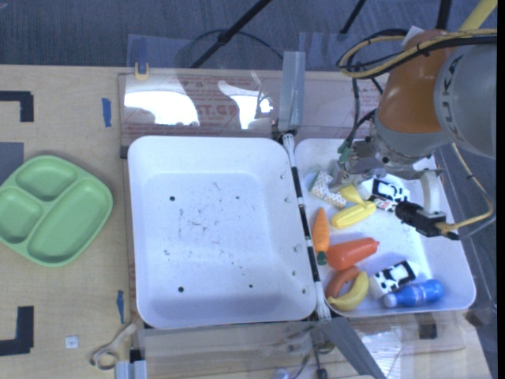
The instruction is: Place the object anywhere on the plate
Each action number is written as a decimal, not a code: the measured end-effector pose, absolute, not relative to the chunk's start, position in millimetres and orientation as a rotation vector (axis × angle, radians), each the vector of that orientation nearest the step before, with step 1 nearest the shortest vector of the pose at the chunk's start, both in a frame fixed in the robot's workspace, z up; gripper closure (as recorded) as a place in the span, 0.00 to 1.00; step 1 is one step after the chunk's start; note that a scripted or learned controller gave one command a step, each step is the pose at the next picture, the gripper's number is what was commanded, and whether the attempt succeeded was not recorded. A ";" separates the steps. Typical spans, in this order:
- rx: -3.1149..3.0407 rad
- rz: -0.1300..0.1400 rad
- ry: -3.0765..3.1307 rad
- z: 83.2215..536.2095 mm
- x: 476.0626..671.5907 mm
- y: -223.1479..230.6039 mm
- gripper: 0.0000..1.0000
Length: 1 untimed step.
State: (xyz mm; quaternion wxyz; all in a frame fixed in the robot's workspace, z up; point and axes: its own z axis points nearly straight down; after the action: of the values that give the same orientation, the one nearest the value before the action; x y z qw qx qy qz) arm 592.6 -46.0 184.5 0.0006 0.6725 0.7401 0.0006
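The object you are after is not yet singled out: the toys all lie in the right bin [461, 279], heaped toward its middle. Closest under the arm's wrist is a yellow banana-shaped piece [353, 214], its long axis running roughly left to right with a slight tilt, and just beside it a small checkered wedge [325, 189]. Below those you have an orange carrot [321, 229] lying nearly straight up and down against the divider, a red-orange pepper [352, 251], a second banana [352, 290] and a blue bottle [413, 294] near the bin's front edge.

The gripper [357, 163] sits at the upper part of that bin, just above the yellow piece, so your nearest pick lies slightly toward the front from it. Whether it is spread or closed you cannot tell from here, and nothing shows between it.

The green plate [54, 208] is far to the left, on the bench beyond the left bin [213, 227], so your carry must cross that whole bin.
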 end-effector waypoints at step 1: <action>1.925 0.001 2.484 184.7 574.1 -45.7 1.00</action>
State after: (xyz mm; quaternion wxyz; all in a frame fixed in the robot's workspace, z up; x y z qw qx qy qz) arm 574.1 -45.7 184.7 -0.0005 0.6126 0.7904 0.0003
